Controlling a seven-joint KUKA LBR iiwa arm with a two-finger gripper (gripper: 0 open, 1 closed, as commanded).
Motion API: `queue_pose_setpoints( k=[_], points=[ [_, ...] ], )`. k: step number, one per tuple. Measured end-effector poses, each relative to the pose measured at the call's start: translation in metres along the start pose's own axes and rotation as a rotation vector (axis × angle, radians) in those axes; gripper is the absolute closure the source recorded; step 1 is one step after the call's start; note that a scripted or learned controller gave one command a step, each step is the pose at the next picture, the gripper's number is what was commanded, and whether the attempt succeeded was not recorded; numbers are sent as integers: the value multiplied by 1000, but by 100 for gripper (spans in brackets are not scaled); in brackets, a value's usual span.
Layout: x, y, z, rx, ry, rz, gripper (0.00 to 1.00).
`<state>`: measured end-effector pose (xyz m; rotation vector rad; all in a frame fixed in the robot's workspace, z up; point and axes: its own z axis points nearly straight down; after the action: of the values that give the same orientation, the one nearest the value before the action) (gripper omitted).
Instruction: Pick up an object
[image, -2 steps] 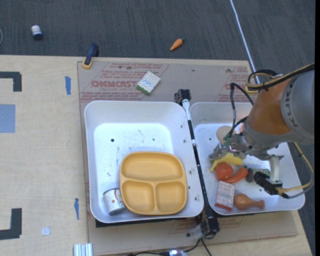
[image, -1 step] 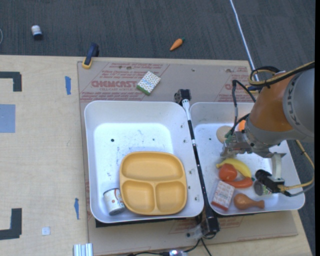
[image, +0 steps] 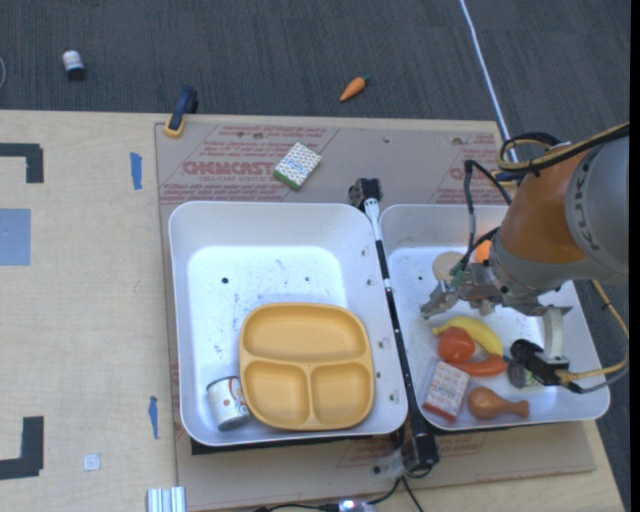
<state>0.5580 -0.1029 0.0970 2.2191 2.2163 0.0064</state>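
Grey arm's gripper (image: 447, 300) above banana (image: 470, 332) in right bin (image: 592, 400), grip state unclear

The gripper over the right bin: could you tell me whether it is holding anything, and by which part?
It cannot be told. The gripper sits just above the banana and the red item, with nothing seen between its fingers.

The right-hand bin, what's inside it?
Right bin holds a banana, tomato, small carton and toy drumstick. The arm covers the rest.
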Motion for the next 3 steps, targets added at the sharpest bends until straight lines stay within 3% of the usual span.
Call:
queue_pose_setpoints(
  k=[2,3],
  points=[
    [7,-24,10,2,0,0,0],
    [7,-22,0,-3,-1,0,100]
  ],
)
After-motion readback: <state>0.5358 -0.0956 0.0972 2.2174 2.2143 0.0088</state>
